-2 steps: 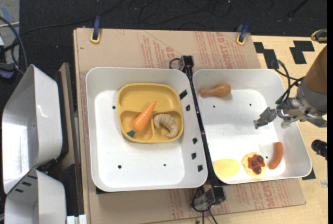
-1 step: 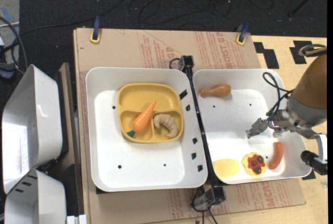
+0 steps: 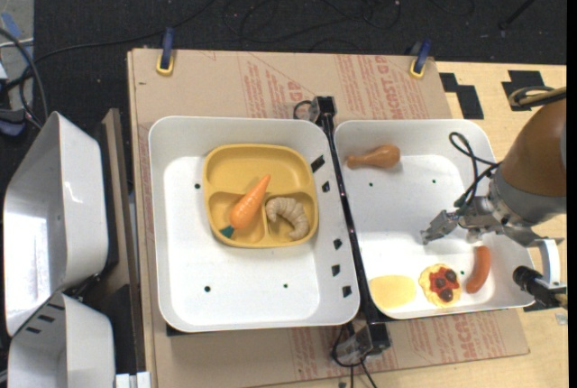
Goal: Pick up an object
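Observation:
My gripper (image 3: 439, 227) hovers low in the middle of the right bin (image 3: 410, 197), reaching in from the right, and nothing shows in it. A brown drumstick (image 3: 375, 159) lies at the bin's back, well away from the gripper. Just right of and below the gripper lies a red sausage (image 3: 479, 269). Beside the sausage sits a small round pizza piece (image 3: 441, 282), and left of that a flat yellow disc (image 3: 393, 290), both along the bin's front edge.
The left bin (image 3: 180, 224) holds a yellow divided plate (image 3: 219, 170) with an orange carrot (image 3: 250, 201) and a pale shrimp (image 3: 288, 215) in it. A black cable (image 3: 469, 156) loops over the right bin's back right. The divider (image 3: 341, 197) runs between the bins.

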### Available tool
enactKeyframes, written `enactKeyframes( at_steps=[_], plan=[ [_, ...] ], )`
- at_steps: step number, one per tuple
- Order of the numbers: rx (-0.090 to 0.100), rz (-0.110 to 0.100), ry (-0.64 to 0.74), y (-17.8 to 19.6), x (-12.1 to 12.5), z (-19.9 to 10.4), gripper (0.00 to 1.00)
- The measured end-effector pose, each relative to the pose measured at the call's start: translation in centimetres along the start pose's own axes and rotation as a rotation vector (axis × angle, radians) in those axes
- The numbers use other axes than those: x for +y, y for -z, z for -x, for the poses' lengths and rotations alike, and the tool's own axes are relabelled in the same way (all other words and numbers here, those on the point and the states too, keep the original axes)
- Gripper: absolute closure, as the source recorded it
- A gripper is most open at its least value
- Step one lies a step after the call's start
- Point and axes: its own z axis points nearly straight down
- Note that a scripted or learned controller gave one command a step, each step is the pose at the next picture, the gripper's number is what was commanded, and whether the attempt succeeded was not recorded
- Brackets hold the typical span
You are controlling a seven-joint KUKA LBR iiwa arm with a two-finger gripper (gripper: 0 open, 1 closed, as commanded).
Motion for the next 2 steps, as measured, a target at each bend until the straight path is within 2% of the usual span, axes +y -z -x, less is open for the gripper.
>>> enactKeyframes(
  at_steps=[1,2],
  plan=[
    [-0.001,0.002,0.0,1.1,0.1,0.0,1.0],
    [-0.003,0.008,0.004,7.5,0.4,-0.1,1.0]
  ],
)
